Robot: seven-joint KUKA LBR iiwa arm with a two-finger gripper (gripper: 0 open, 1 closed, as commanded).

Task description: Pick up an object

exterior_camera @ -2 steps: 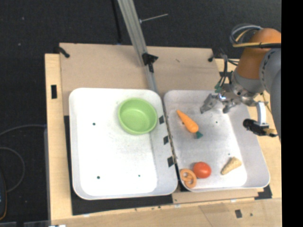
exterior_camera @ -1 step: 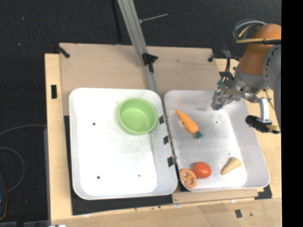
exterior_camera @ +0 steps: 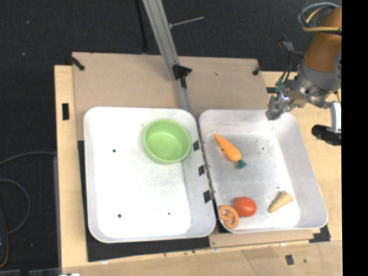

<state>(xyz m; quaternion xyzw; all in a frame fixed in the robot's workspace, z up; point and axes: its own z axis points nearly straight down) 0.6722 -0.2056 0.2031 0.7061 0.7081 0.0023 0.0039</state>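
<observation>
The right bin (exterior_camera: pixel 299 154) holds an orange carrot with a green tip (exterior_camera: pixel 228 148) near its upper left. A red tomato (exterior_camera: pixel 245 206) lies near the front edge, beside a brown pretzel-like piece (exterior_camera: pixel 228 217) in the front left corner. A tan wedge (exterior_camera: pixel 280 201) rests at the front right. A green bowl (exterior_camera: pixel 167 141) sits in the left bin (exterior_camera: pixel 115 177), toward its back right. My gripper (exterior_camera: pixel 276 108) hangs over the back right corner of the right bin, well away from every object, with nothing visibly held.
A slanted metal rod (exterior_camera: pixel 164 42) rises from behind the bins to the top of the view. A brown board (exterior_camera: pixel 121 79) lies behind the bins. The bench edge runs along the front and left.
</observation>
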